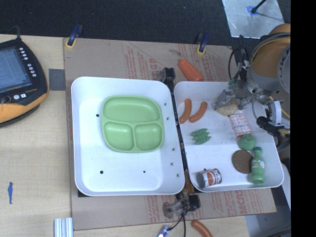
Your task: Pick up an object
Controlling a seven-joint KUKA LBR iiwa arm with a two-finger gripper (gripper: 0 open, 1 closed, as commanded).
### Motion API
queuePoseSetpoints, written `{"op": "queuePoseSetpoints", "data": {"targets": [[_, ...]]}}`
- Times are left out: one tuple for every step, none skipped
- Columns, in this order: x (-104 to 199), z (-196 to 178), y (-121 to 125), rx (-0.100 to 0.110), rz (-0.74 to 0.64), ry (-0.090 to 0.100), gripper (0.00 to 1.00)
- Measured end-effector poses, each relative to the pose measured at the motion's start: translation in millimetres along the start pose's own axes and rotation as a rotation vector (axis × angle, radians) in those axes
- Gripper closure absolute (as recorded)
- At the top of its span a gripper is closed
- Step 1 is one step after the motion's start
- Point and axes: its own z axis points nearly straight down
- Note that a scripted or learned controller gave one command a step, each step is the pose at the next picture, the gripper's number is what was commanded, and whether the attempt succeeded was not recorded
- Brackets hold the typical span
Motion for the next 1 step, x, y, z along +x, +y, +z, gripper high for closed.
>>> {"op": "queuePoseSetpoints", "data": {"targets": [[-14.7,-0.3,0.4,-0.004,0.002,-0.001,0.00]]}}
